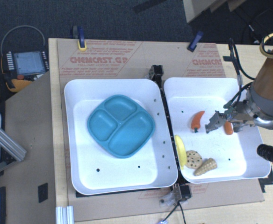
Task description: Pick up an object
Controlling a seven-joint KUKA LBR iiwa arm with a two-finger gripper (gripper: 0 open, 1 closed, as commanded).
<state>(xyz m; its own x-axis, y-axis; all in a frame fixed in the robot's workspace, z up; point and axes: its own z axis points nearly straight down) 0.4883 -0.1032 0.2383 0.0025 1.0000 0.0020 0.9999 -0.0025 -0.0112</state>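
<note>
With the end effector (217, 123) low in the right bin (211, 90), fingers apart and holding nothing, I'd shift it over the orange pepper (197, 119) just beside it, straddle it squarely, then close.

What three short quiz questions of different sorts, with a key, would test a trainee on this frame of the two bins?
1. True or false: the blue divided plate lies in the same bin as the gripper.
2. Multiple choice: the thing lying against the right bin's left wall is A) a yellow banana, B) a green pepper, C) a white cup.
3. Fill in: beside the cookie, near the right bin's front edge, lies a tan ice cream ____.

Key
1. False: the plate is in the left bin; the gripper is over the right one, near the red-orange chili.
2. A, the banana.
3. cone.
</note>
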